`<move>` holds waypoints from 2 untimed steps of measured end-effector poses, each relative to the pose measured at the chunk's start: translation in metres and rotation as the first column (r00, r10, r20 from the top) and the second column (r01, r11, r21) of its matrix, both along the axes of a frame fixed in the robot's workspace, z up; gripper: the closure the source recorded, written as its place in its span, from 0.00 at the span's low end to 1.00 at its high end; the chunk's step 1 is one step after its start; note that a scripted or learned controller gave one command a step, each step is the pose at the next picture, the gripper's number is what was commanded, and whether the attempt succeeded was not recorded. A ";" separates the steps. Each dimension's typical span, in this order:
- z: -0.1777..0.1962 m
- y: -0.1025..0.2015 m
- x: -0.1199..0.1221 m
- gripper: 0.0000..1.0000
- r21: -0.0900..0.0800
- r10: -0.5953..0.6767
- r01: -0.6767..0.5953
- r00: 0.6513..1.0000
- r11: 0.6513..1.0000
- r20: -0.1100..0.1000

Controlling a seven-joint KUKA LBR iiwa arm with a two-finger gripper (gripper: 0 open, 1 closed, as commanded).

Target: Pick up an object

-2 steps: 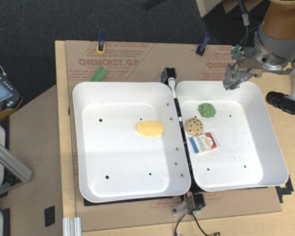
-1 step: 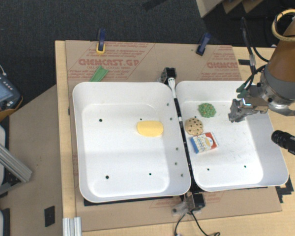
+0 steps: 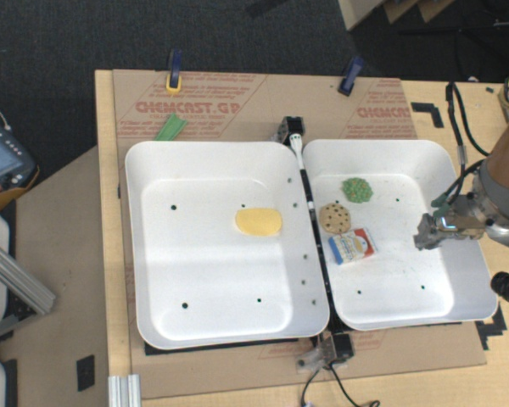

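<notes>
The right bin [image 3: 424, 299] holds three things: a green bumpy round piece [image 3: 357, 190] toward the back, a brown cookie-like disc [image 3: 335, 218] near the divider, and a small red, white and blue packet [image 3: 351, 246] just in front of the disc. A yellow oval object [image 3: 258, 221] lies in the middle of the left bin [image 3: 195, 312]. My gripper [image 3: 430, 234] hangs over the right side of the right bin, well to the right of the packet, with nothing visible between its fingers.
Two blue clamps [image 3: 175, 64] [image 3: 351, 75] hold the cardboard sheet at the back edge. A green strip [image 3: 170, 127] lies on the cardboard behind the left bin. A black rail [image 3: 310, 219] runs between the bins. Cables [image 3: 456, 125] hang at the right.
</notes>
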State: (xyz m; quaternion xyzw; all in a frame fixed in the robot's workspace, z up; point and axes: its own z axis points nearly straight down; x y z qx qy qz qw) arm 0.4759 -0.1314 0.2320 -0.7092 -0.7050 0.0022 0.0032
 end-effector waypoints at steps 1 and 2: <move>0.087 0.065 0.020 1.00 -0.001 0.015 -0.015 1.000 1.000 0.019; 0.025 0.098 0.002 1.00 0.001 0.009 -0.009 1.000 1.000 -0.001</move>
